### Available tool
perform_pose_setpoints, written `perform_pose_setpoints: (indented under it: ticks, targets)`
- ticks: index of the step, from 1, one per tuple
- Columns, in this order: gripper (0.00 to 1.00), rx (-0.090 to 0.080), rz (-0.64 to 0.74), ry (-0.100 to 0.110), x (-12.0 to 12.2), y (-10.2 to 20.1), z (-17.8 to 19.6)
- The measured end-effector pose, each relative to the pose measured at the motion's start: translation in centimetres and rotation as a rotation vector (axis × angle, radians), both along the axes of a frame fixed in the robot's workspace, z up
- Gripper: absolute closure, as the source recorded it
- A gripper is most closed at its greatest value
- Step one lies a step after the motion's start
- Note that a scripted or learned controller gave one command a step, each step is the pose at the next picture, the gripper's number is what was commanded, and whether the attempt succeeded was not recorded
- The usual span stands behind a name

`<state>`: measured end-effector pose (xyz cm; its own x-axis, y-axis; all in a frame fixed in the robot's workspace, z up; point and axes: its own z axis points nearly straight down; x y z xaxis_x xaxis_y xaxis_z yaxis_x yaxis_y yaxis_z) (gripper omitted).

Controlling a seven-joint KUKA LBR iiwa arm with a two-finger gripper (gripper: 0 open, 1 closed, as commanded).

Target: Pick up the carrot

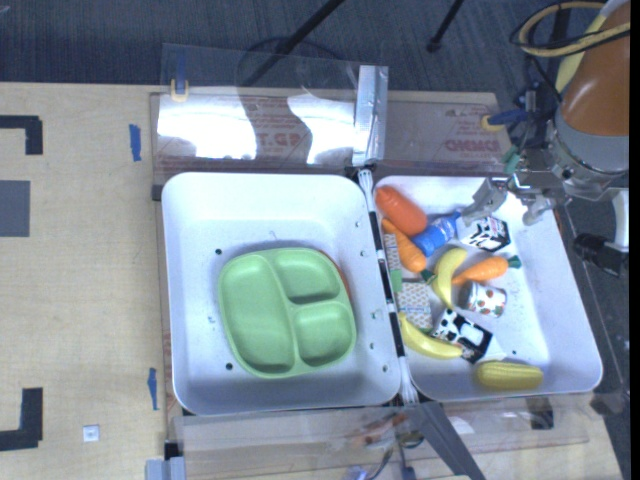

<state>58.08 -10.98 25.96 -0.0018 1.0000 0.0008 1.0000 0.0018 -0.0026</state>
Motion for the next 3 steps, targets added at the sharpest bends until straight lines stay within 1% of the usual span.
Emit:
perform_pose_setpoints:
  ticks: [1, 2, 3]
  targets:
    - [0.0, 0.0, 0.231, -0.002, 2.2, -1.6, -11.3]
    - [0.0, 0.001, 0.454, -0.002, -1.5, -1.6, -7.5]
    - [0.0, 0.002, 0.715, -0.003, -1.3, -3.8, -9.1]
